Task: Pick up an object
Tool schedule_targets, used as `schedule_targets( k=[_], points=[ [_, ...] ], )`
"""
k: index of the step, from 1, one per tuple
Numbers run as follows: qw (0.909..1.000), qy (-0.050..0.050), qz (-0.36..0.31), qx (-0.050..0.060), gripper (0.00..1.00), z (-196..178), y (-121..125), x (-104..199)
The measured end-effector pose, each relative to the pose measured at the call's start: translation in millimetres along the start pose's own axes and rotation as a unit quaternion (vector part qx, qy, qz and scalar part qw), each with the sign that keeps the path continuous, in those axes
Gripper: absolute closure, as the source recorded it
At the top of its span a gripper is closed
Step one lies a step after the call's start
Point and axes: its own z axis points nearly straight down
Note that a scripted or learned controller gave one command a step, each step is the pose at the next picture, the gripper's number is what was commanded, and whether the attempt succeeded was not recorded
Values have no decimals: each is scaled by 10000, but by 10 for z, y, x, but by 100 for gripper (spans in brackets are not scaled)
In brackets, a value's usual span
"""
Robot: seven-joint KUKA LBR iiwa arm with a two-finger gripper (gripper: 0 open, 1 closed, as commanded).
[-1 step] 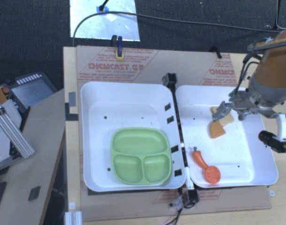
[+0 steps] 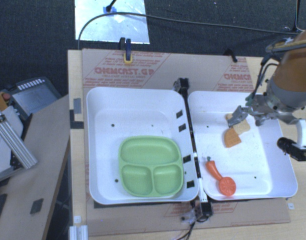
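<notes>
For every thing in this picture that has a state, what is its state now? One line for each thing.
Green divided plate: upright, flat in the left bin.
Orange spoon-like toy: lying flat near the front of the right bin.
Orange wedge: lying in the right bin.
Tan piece: lying against the wedge, at the end effector.
End effector: low over the tan piece; grip not readable.

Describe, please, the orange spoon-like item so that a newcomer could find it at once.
Start at the right bin, the one without the green divided plate. Look to its near edge, close to the divider between the bins: the orange spoon lies there. Unlike the tan pieces farther back, it has a thin handle ending in a round head.
</notes>
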Motion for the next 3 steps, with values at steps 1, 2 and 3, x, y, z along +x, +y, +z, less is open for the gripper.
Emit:
schedule_targets(
  k=[1,2,3],
  points=[
    [10000,2,1,11,0,542,100,32],
    [10000,2,10,18,0,1002,89,-52],
    [10000,1,11,10,0,1322,92,-51]
  ],
)
